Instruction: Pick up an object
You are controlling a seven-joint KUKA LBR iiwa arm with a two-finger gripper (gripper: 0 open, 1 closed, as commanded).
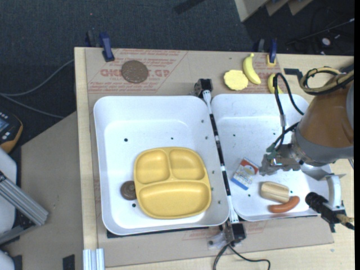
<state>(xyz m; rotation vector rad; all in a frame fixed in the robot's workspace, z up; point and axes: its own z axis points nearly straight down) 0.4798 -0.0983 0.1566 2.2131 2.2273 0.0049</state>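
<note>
Colours in frame: white bins, yellow tray, mixed small items.
Both bins [112, 122] white; divided tray [171, 181] yellow; disc [128, 190] beside it brown; packet [243, 173] red-white-blue; block [274, 192] tan; sausage [283, 206] orange-red; banana [251, 69] yellow; arm [329, 122] orange over grey.

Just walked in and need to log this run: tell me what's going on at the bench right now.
A KUKA arm reaches in from the right over the right bin, trying to pick something up. Its gripper hangs low beside a small red, white and blue packet, with a tan bread roll and a sausage just in front. Nothing shows between its fingers. The left bin holds a yellow divided tray and a brown disc.
</note>
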